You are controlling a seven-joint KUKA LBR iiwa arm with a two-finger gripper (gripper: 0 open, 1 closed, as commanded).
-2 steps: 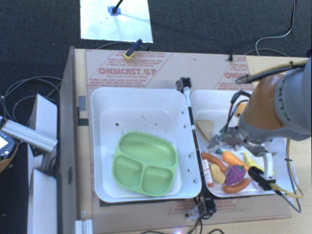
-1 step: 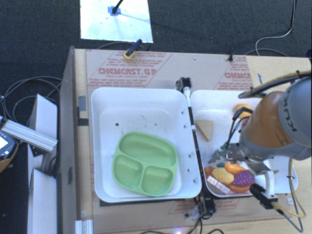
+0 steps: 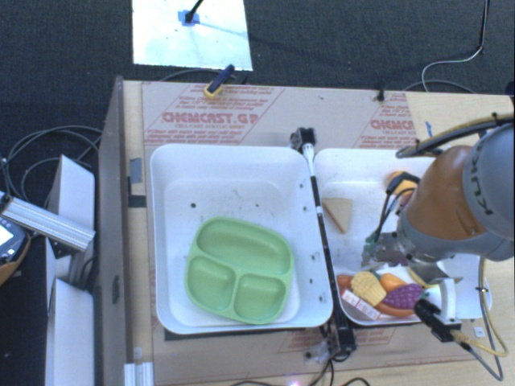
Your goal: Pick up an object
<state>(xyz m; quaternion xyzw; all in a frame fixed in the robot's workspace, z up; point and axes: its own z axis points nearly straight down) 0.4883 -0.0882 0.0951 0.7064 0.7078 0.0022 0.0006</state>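
Orange-banded arm poised low over the right bin, approach step in hand, nothing visibly lifted.

Grey and bulky, the arm covers much of the right bin (image 3: 354, 161), and its gripper (image 3: 380, 249) seems to sit at the dark tangle under the wrist, just above the toy food; whether the jaws are spread or pressed together I cannot tell, since the wrist hides them. Nearest candidates are the yellow corn piece (image 3: 367, 286), the small orange piece (image 3: 392, 281) and the purple grape cluster (image 3: 407, 296), all crowded on a small plate (image 3: 356, 308) at the bin's near edge, just below the gripper. A tan wedge (image 3: 339, 213) lies apart, up by the divider. The left bin (image 3: 169, 175) holds a green divided tray (image 3: 239, 269). Next, I judge, comes a short descent onto one piece, centred well, because the pieces touch.
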